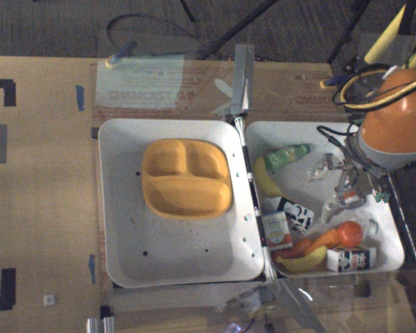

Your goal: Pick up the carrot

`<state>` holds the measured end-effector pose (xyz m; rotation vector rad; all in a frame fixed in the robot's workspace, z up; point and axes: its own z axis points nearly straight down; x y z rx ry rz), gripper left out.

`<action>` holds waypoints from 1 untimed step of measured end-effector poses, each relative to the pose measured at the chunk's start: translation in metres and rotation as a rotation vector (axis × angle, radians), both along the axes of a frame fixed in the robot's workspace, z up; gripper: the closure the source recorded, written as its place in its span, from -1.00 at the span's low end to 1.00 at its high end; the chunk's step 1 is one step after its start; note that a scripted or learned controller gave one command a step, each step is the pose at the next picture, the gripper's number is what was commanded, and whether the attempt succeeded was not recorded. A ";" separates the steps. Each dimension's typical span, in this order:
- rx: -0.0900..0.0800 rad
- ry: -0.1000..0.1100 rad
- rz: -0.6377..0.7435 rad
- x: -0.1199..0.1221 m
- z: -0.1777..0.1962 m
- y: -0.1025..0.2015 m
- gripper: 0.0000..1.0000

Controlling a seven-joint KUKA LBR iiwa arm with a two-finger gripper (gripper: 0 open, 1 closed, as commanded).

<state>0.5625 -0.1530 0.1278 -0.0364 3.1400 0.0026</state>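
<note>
While gripper (348, 189) hovers over right bin (392, 255), carrot (317, 241) lies below it in view, toward bin's near wall, just apart from fingertips. Carrot's long axis runs left-right, slightly tilted, thick end toward orange ball (350, 234) which it touches; banana (303, 261) just beneath it. Fingers look spread, nothing between them. Single arm, so no choice of hand. Judgement: short descent toward near wall needed. Count: one carrot, two bananas, second one (265, 177) by divider, one green bottle (287, 156), three small cartons, one orange tray (187, 179) in left bin (125, 241).
</note>
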 end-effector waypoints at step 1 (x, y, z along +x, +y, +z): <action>-0.001 -0.001 0.218 -0.040 0.007 -0.038 -1.00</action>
